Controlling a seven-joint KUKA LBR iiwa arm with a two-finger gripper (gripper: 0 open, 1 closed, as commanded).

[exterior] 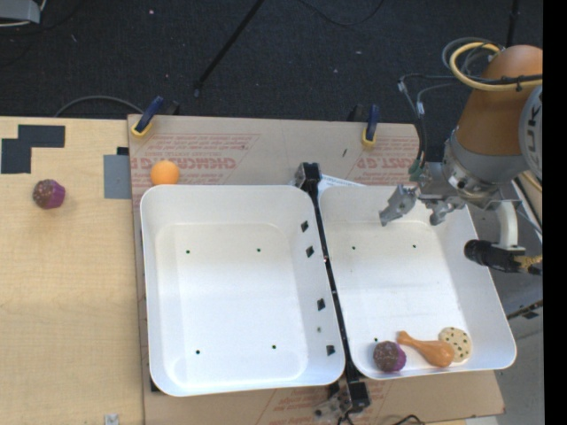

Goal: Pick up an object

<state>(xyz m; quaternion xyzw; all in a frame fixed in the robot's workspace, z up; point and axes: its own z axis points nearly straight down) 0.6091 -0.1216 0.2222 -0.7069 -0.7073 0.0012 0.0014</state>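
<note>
Three small objects lie along the near edge of the right bin (496, 304): a purple ball (388, 356), an orange drumstick-shaped toy (425, 347) and a round beige spotted cookie (454, 344). My gripper (418, 209) hangs over the far edge of the right bin, well away from them. Its two grey fingers (396, 205) are spread apart with nothing between them.
The left bin (151, 264) sits beside the right one, with a black divider strip (321, 273) between them. An orange ball (165, 173) rests on the cardboard behind the left bin. A second purple ball (49, 193) lies on the wooden bench at far left.
</note>
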